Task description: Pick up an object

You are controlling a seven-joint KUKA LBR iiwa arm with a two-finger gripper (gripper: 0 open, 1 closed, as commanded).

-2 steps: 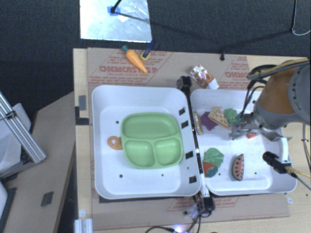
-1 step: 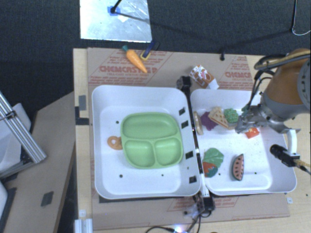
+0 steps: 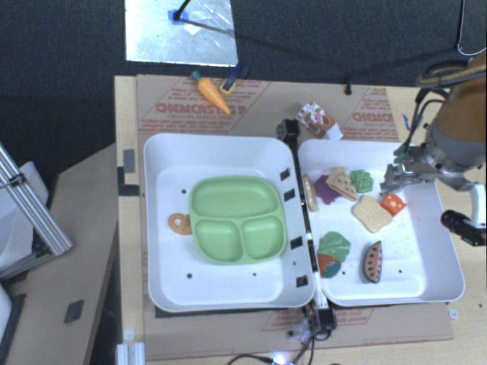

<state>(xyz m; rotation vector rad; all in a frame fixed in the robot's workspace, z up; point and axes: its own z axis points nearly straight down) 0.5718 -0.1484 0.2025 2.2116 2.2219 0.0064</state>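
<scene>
Jaws: can't tell their state; metal two-finger gripper hangs low by the right white bin's far right edge, nothing visibly gripped. Nearest candidates: small red-orange toy piece just below it, w/ tan toast-shaped slice touching that. Step looks like approach/descent, pre-grasp. Next prob. needs centring over the red piece, then lowering. Green divided tray sits mid left bin.

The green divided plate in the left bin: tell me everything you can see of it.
The green divided plate looks like smooth, pale green plastic, a rounded rectangle with one long compartment above two smaller ones. It lies flat, right way up, mid-floor in the left bin. Nothing lies in it. A small orange ring lies at its left edge.
</scene>
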